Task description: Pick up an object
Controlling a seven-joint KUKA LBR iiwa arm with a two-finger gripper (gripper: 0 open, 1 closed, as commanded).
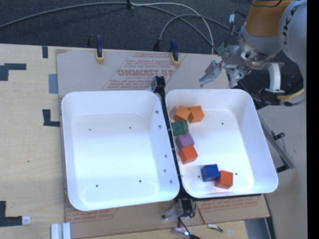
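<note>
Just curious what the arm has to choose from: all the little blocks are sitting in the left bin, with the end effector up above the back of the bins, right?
Not quite. The blocks, such as the blue block and green block, lie in the right bin, not the left bin. The camera view shows this. The end effector is indeed up behind the bins.

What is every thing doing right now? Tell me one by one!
end effector: open, holding nothing, above the right bin's far rim.
right bin: holds seven blocks.
two orange blocks: touching, by the divider at the far end.
green block: lying flat by the divider.
purple block: between the green block and an orange block.
blue block: touching another orange block near the front wall.
left bin: sits flat beside the right bin.
</note>
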